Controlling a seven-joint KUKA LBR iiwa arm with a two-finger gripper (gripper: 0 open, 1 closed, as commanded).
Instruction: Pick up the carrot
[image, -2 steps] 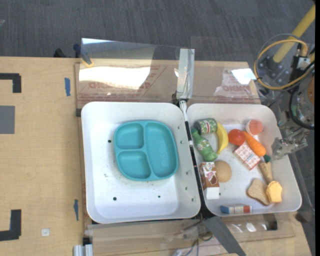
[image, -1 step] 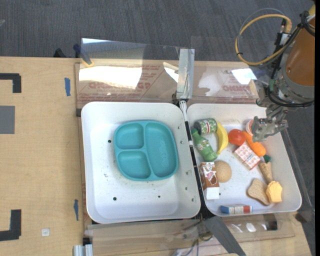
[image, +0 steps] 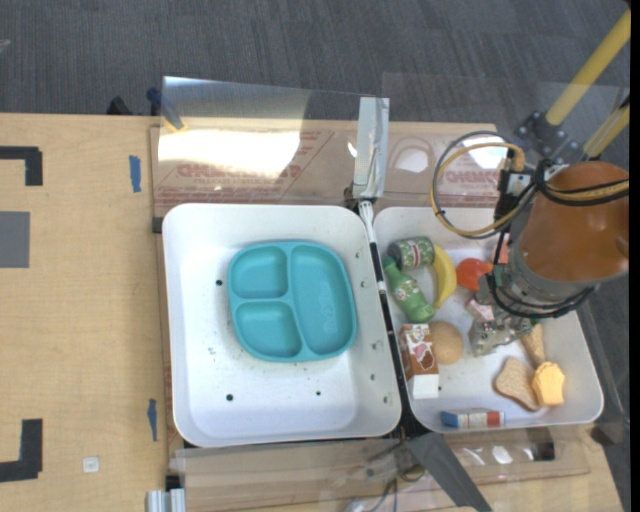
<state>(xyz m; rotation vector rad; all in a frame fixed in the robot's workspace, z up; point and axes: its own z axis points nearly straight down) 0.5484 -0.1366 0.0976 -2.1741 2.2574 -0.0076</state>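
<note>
The carrot (image: 472, 271) lay in the right bin (image: 585, 405), its orange end just beside the banana (image: 443, 276) and partly under the arm. The claw (image: 488, 335) hung low over the bin, a little nearer the camera than the carrot; whether it was open or closed could not be told. A good pick probably needed it centred over the carrot, clear of the banana, before descending

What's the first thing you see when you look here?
The turquoise plate with three sections, alone in the middle of the left bin. Next, the big orange and grey arm over the right bin, above a jumble of toy food that includes a yellow banana.
</note>
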